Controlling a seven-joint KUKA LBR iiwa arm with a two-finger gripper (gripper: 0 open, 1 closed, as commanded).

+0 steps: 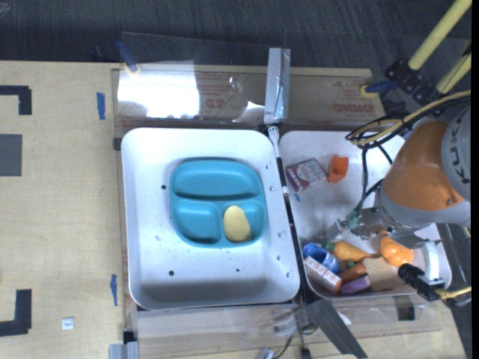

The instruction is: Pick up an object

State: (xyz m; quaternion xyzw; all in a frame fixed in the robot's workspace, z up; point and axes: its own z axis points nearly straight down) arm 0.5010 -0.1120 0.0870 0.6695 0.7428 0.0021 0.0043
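Nearest the camera, the front of the right bin [352, 294] holds a tight heap: a blue piece [318, 256], a red-and-white box [323, 273], a purple piece [354, 283], a tan block [382, 274] and two orange carrot-like shapes [350, 251] lying across them, all touching or overlapping. The gripper [358, 223] sits just above and behind this heap, under the grey and orange arm [426, 176]; how wide it stands I cannot tell, as the wrist and cables cover it.

The main risk, as I judge it, is the crowding. Closing on the heap could catch two things at once or pinch an edge, so the pick slips out on the lift. The rounded carrots may roll away from a shallow grip, and neighbours could be nudged against the bin wall.

Farther back in the same bin a small packet [307, 173] and an orange cube [339, 167] lie apart from the rest, easier targets.

In the left bin [150, 223], a blue tray [213, 189] carries a yellow egg [236, 223], well apart from the gripper.
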